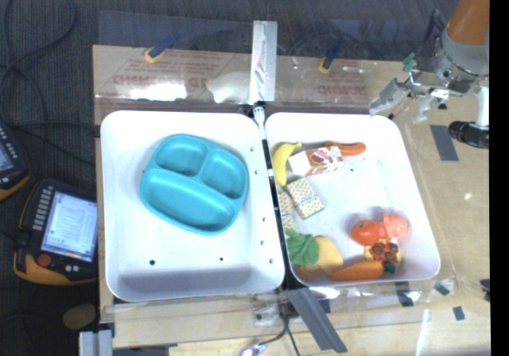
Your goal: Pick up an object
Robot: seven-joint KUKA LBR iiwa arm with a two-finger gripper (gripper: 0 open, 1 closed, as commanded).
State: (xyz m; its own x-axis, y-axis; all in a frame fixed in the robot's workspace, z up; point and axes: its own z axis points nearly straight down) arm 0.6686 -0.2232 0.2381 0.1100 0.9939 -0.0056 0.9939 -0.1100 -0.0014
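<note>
A blue plate (195, 182) sits in the left bin (119, 211); the banana (281, 160) lies at the right bin's (413, 187) left wall, light, stiff, best pinched across its middle; the jaws (409, 92) hang released beyond that bin's far right corner

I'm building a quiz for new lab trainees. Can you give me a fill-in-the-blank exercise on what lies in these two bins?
1. The blue divided plate lies in the ____ bin.
2. The banana lies against the right bin's ____ wall.
3. The toy carrot lies near the right bin's ____ edge.
4. The claw hangs outside the right bin's far ____ corner.

Missing words: left; left; near; right
</note>
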